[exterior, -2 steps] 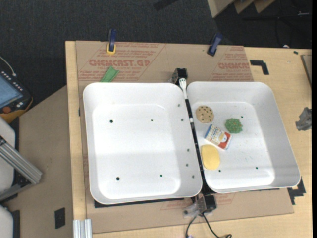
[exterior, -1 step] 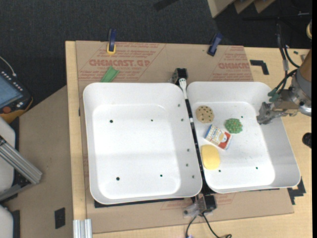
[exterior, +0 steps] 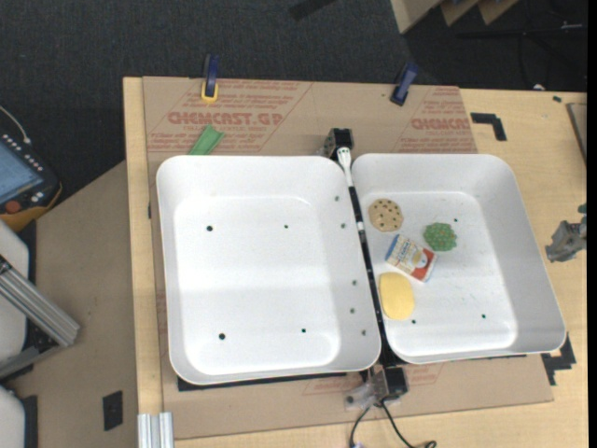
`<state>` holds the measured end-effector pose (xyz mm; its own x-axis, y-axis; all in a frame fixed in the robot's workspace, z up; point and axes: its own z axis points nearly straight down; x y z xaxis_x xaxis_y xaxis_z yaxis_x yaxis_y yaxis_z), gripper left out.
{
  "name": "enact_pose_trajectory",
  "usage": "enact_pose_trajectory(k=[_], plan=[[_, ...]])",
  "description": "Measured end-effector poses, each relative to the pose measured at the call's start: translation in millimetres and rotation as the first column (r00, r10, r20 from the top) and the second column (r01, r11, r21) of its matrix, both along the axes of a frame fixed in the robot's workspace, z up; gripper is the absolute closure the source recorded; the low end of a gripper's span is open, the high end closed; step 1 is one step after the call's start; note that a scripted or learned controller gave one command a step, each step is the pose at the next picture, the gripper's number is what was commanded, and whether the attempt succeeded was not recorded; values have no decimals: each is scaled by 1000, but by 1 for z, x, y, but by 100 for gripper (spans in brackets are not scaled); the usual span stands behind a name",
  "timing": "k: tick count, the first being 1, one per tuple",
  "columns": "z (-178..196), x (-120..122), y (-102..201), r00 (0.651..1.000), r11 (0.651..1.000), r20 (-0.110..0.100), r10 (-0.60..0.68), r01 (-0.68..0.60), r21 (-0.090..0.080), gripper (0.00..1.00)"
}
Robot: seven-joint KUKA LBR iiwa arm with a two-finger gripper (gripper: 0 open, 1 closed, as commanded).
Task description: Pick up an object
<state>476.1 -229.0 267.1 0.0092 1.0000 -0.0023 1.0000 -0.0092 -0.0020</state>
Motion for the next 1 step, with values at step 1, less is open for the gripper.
enact_pose_trajectory(k=[1], plan=[[-6, 22, 60, 1000, 1000, 0, 15, -15, 5, 100]])
